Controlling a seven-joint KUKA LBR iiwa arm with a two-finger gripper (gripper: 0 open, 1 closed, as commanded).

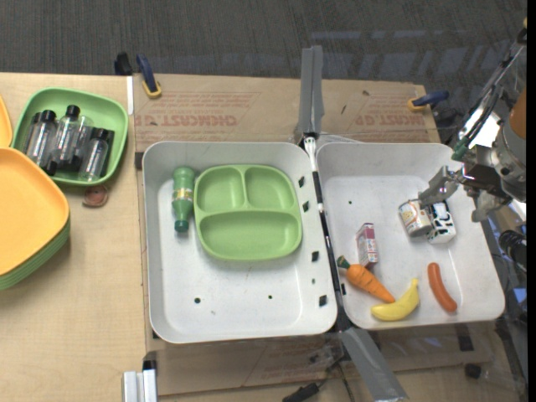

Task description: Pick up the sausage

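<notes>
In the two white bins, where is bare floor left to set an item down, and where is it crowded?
Left bin: bare floor in front of the green divided plate; a green bottle lies along its left. Right bin: bare back-left area behind the pink carton. Crowded: the front, with carrot, banana, sausage; the can by the gripper.

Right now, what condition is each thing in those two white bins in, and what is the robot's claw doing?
Sausage: lying flat in the right bin, untouched.
Banana: lying beside the carrot.
Can: tipped on its side.
Small pink carton: lying flat.
Green divided plate: right way up in the left bin.
Green bottle: lying down beside the plate.
Gripper: above the can, holding nothing I can see.
</notes>
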